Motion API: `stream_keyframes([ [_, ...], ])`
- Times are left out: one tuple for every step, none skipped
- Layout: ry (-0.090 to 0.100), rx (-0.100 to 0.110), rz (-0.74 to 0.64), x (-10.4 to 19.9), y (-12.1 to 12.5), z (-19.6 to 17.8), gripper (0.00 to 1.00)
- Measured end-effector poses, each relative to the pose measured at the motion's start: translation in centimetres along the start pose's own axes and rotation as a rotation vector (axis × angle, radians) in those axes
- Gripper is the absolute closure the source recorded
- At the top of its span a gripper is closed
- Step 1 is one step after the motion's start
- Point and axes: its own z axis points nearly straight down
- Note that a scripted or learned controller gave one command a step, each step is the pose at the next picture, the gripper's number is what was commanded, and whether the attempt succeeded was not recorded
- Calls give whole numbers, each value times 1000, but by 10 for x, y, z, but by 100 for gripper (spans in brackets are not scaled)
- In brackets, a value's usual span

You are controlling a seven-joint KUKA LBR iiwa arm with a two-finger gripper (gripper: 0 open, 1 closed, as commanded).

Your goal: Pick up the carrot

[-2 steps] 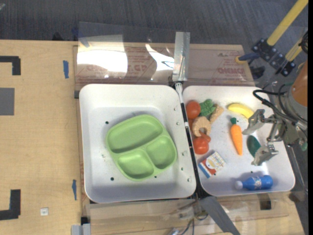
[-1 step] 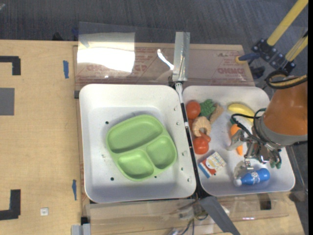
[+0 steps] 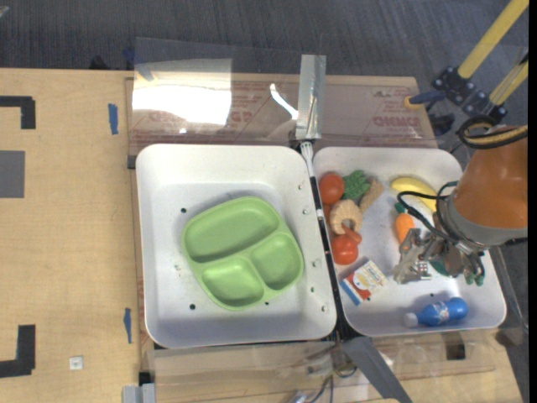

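Arm reaches in from the right over the right bin (image 3: 491,305). The hand (image 3: 411,263) sits low in that bin, metal fingers pointing down and to the left, just below the carrot (image 3: 404,224). The carrot is a small orange piece lying near the bin's middle, its lower end touching or just beside the fingers. Whether the hand is open or closed I cannot tell; the fingers blur into the wrist hardware, and nothing shows between them.

Neighbours: banana (image 3: 411,185) just above the carrot, a black cable looping between them. Broccoli (image 3: 357,183) and a tomato (image 3: 331,187) sit up left, a second tomato (image 3: 345,248) lower left, a doughnut (image 3: 345,214) between. A small carton (image 3: 365,280) lies left of the hand, a blue bottle (image 3: 436,311) below it. The left bin (image 3: 159,225) holds a green tray (image 3: 243,251).

Judgement: the hand looks offset toward the carrot's lower end. A good grasp would centre over the carrot's body, straddle it across its narrow width, and descend close to the bin floor before closing. Risk: pinching the tip only, or nudging the carrot toward the banana.
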Motion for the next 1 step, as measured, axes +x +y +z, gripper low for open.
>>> stream_keyframes([
  [1,0,0,0,0,1,0],
])
